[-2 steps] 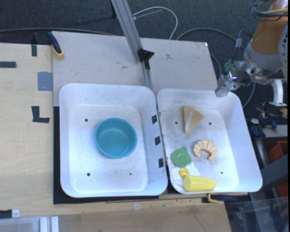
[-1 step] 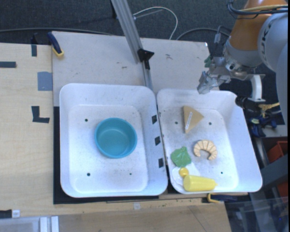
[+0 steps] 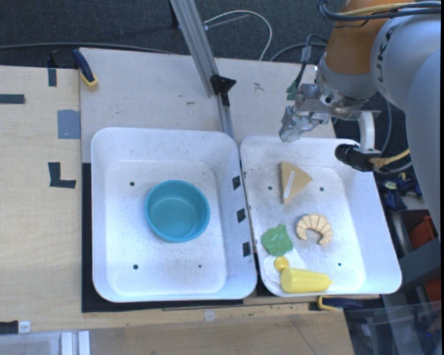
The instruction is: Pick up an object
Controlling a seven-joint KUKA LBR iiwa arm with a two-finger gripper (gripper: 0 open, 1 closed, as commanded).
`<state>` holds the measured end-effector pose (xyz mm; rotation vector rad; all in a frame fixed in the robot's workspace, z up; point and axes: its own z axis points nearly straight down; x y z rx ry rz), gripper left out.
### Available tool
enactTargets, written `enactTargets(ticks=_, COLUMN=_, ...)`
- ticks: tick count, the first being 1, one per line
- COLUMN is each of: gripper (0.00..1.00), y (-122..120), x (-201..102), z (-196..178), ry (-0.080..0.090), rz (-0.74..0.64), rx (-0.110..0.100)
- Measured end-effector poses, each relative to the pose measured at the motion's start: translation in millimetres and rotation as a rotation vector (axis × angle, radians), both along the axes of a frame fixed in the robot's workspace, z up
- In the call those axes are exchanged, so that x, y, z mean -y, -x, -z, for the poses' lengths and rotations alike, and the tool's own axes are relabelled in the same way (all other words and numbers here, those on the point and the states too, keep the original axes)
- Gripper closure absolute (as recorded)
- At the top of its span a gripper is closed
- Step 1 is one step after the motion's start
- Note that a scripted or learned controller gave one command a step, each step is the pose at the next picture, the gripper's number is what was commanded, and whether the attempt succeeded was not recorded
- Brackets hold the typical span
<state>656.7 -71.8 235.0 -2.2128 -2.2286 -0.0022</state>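
Over the far edge of the right bin [image 3: 377, 220] hangs the gripper [image 3: 291, 129], carried on the grey arm [image 3: 399, 43] with its orange band, which comes in from the right. Nothing sits between the fingers, and from where I stand I cannot tell whether they are spread or closed. Its tip is above the bin's back rim, apart from everything lying inside. Just below it in the same bin is a tan wedge [image 3: 292, 181] shaped like a slice of cheese or cake, lying flat with its point toward the gripper. Nearer the front lies a small croissant [image 3: 314, 228], and beside that, to the left, a green leafy piece [image 3: 277, 239]. At the front edge rests a yellow bottle [image 3: 301, 278] on its side, close under the green piece. Left of all this, the other bin [image 3: 111, 265] holds a blue bowl [image 3: 177, 211], upright, near its middle. A grey metal pole [image 3: 200, 43] slants down from the top and ends where the two bins meet. On the wooden bench [image 3: 29, 220] near the back left lies a clamp [image 3: 84, 68] with a blue and yellow handle.
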Motion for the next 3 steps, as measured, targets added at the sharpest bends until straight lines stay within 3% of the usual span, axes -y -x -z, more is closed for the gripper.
enactTargets(ticks=3, gripper=1.00, y=-4, x=-155, z=14, ry=0.001, rz=0.001, rx=-0.002)
